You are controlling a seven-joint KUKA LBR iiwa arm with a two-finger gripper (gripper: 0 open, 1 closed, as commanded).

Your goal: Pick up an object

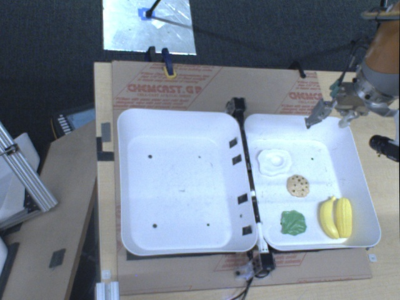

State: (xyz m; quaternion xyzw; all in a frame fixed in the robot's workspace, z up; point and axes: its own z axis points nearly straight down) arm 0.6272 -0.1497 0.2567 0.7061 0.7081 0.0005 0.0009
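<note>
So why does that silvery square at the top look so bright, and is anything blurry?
In the camera view, the crinkled silver foil sheet throws back glare; the two-finger gripper and grey arm look slightly soft; the yellow plastic bananas are sharp, under even light with faint shadows.

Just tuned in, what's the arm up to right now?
The gripper hangs open over the far right corner of the right bin, holding nothing. Four items lie in that bin: a fried egg, a cookie, a green leafy piece and bananas. No pick has happened yet.
</note>
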